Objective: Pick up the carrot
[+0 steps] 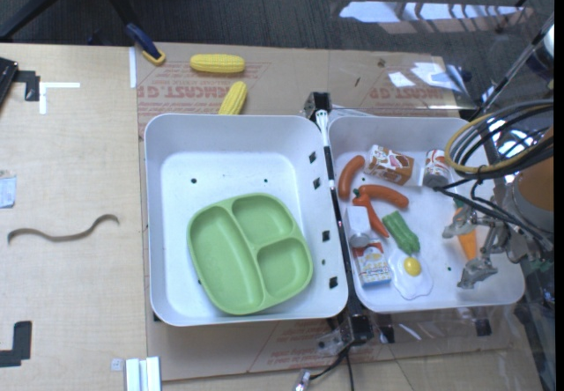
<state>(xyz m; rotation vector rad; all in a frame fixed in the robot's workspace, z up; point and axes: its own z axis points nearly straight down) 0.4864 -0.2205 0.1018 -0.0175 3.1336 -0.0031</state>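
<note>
Carrot (468, 243), a short orange cone of smooth plastic, stands at the right side of the right bin (414, 127), in the lower right of the frame. The tool (476, 250) sits right at it: one metal finger (458, 226) shows on the carrot's left and another lower piece of grey metal lies just below it. The carrot appears to sit between the fingers, so the tool looks closed on it, though cables and glare blur the contact. Looped yellow and black cables crowd the frame's right edge above the tool.

Left of the carrot in the same bin lie glossy toy foods: two red-orange sausages (381, 195), long and rounded, a green ridged vegetable piece (401, 232), a flat white fried egg (411, 276) with a yellow yolk, a small printed carton (374, 266), a brown wrapped packet (390, 165) and a small can (435, 168).

The left bin (167, 231), a shallow white plastic bin with rounded corners, holds a pale green divided plate (251, 252) with three compartments, set at a slant.

Two yellow knobbly corn cobs (218, 64) lie on cardboard above the left bin. On the wooden bench (70, 160) at the frame's left lies a thin wavy brown cord (62, 231).
</note>
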